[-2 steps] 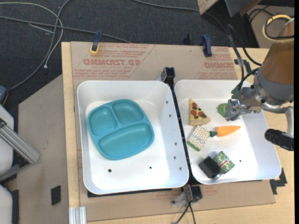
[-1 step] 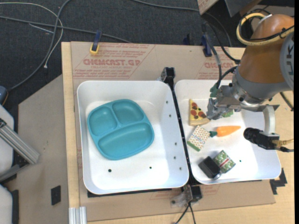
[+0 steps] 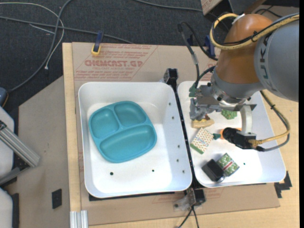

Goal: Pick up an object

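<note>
- Near edge of the right bin (image 3: pixel 266 175): a black block (image 3: pixel 213 170) lies touching a small green-labelled pack (image 3: pixel 228 164) on its right.
- Just beyond them, near the bin's left wall: a patterned packet (image 3: pixel 202 140), lying flat and tilted.
- Left bin (image 3: pixel 133 175): a teal divided plate (image 3: pixel 123 131) lies flat, left of centre, with its three compartments facing up.
- Beyond the packet, just apart from it: a tan piece (image 3: pixel 203 123), the object closest under the tool.
- The gripper (image 3: pixel 199 110) hangs right over the tan piece; I cannot tell whether it is apart, together, or clamped on anything.
- Just right of the gripper: a small green item (image 3: pixel 230 113), partly hidden by the wrist.
- The grey arm (image 3: pixel 280 56) reaches in from the right, covering the far part of the right bin.
- Far side: a printed cardboard sheet (image 3: pixel 118 63) lies under both bins, with a blue clamp (image 3: pixel 98 42) on its far edge.
</note>
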`<move>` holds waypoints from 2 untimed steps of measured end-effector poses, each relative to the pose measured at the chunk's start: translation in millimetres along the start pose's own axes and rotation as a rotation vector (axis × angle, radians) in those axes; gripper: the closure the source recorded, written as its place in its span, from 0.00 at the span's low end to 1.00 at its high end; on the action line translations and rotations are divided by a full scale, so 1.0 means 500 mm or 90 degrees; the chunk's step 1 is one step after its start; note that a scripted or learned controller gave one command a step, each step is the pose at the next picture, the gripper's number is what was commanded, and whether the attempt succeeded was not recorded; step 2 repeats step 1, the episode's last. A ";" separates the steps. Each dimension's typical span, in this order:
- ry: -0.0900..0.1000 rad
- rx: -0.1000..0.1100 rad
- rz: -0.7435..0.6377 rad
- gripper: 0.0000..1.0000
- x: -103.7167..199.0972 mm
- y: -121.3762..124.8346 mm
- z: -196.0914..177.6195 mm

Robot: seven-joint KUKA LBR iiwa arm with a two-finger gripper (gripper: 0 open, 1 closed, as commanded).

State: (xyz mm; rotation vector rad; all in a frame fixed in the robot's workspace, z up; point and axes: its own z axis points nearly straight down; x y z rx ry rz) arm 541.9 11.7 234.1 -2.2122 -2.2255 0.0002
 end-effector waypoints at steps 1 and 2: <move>0.000 -0.003 -0.001 1.00 0.116 0.034 -0.008; 0.000 -0.003 -0.001 1.00 0.116 0.034 -0.008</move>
